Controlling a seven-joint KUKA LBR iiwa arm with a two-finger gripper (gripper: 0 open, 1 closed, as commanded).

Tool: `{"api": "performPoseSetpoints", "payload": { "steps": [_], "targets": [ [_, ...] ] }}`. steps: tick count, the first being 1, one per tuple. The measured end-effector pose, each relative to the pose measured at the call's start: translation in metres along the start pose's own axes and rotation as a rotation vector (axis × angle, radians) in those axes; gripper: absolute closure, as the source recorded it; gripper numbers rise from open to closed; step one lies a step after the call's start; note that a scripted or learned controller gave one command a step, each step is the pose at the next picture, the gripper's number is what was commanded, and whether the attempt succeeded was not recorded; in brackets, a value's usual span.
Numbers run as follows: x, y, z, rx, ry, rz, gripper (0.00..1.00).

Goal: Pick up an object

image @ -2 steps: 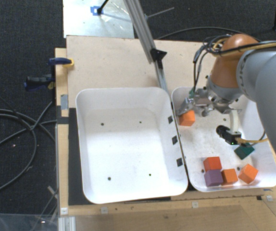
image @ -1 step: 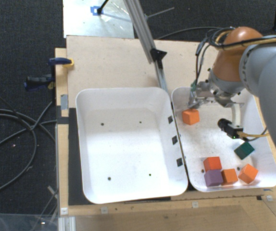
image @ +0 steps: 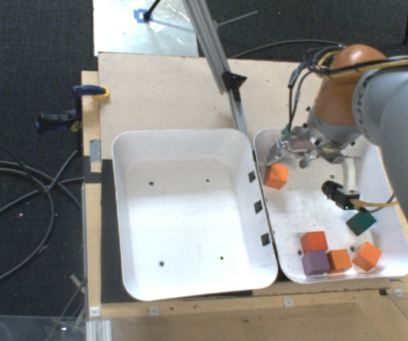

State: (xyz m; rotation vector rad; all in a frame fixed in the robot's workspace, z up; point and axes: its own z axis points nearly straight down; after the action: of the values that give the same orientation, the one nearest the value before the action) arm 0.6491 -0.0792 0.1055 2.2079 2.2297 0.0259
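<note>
Your arm reaches in from the right and its gripper point(image: 283, 155) sits low over the far left corner of the right bin point(image: 396, 261). An orange cube point(image: 276, 175) lies just below the fingertips, close to the wall between the two bins. It looks tilted and may be slightly raised, but you cannot tell whether the fingers are open or shut, nor whether the cube is actually between them, so do not count it as held.

The other blocks lie well apart from the gripper: a dark green cube point(image: 361, 223) on the right side, and along the near edge a red-orange cube point(image: 314, 241), a purple cube point(image: 315, 263), a small orange cube point(image: 340, 260) and another orange cube point(image: 367, 256). The left bin point(image: 129, 190) has nothing to do with this try.

Judge the task as mid-way at best: the approach is made, but a sure grip and a clear lift off the bin floor are left to prove.
</note>
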Motion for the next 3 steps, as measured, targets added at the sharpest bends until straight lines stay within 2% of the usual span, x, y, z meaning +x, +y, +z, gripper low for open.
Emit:
{"api": "performPoseSetpoints", "payload": {
  "steps": [1, 2, 3],
  "targets": [
    [0.044, -0.056, -0.090, 0.008, -0.007, 0.001, 0.00],
    [-0.032, 0.002, -0.046, 0.010, -0.013, 0.012, 0.00],
    [0.047, -0.071, -0.088, 0.015, -0.006, 0.000, 0.00]
  ]
}}
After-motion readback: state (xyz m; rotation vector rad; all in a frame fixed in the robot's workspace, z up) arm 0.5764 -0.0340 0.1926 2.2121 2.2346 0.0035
